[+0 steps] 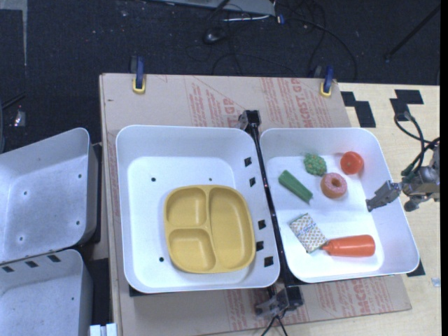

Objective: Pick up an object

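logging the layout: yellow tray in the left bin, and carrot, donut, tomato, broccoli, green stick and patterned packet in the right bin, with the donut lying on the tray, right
Not quite. The camera view shows the donut in the right bin, between the tomato and the green stick, not on the tray. The tray sits in the left bin; the rest stands.

Even, fairly bright overhead light falls on the bench, leaving the two white bins (pixel 189 142) close to washed out, with soft grey shading along their inner walls. Shadows under the toys are faint and short. The dark floor (pixel 63 26) behind stays dim and speckled. The picture is low in resolution, slightly soft and grainy, and small edges blur.
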Available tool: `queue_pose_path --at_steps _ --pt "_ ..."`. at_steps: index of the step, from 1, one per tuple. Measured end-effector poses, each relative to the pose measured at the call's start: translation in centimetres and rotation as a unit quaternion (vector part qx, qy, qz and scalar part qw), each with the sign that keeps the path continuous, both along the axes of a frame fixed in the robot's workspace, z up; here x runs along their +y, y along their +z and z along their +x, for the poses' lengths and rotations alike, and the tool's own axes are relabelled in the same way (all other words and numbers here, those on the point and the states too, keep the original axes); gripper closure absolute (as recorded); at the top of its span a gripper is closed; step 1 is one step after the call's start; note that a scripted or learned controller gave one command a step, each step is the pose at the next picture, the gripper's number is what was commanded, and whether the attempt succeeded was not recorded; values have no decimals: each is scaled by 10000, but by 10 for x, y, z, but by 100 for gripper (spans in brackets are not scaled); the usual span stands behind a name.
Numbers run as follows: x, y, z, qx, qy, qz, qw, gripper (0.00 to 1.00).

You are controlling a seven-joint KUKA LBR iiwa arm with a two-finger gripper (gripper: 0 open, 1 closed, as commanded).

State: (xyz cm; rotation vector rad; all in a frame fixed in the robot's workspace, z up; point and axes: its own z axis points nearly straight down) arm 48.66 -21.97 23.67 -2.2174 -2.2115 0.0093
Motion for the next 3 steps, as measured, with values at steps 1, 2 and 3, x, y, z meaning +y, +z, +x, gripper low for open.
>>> queue_pose_path --at_steps 1,2,3 --pt "1 5 3 -52 20 -14 10000 0" --pt "-1 -38 3 -37 9 -8 10000 0" --pt "4 -99 -4 -24 7 -1 10000 0"
